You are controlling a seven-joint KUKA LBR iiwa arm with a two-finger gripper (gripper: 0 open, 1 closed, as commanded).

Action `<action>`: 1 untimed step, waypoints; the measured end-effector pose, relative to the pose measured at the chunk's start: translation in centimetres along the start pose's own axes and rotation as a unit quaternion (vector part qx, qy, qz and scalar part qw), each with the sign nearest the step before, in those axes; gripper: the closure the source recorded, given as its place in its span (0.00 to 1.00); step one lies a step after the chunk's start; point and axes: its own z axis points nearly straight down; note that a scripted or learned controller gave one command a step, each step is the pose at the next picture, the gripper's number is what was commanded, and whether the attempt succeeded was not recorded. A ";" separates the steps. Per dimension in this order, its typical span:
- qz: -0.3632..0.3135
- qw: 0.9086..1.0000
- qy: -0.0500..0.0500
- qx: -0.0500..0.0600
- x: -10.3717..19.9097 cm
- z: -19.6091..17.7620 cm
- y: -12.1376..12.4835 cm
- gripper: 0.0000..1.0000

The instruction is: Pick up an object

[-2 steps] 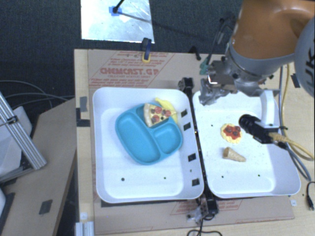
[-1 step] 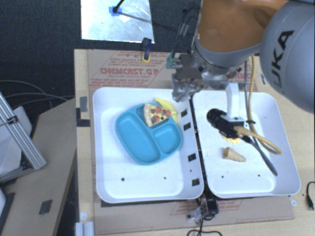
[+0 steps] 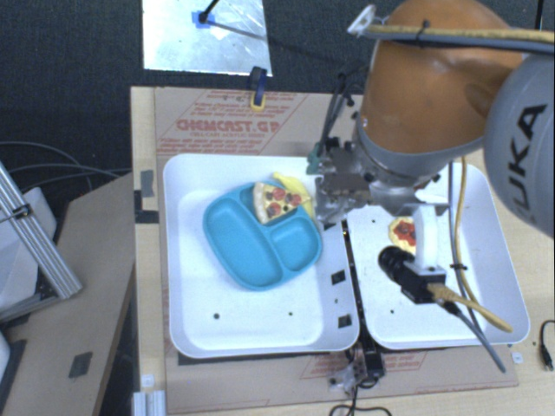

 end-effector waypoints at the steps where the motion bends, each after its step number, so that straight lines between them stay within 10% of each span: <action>1: 0.000 1.000 0.000 -0.002 0.1 -0.1 0.2 0.00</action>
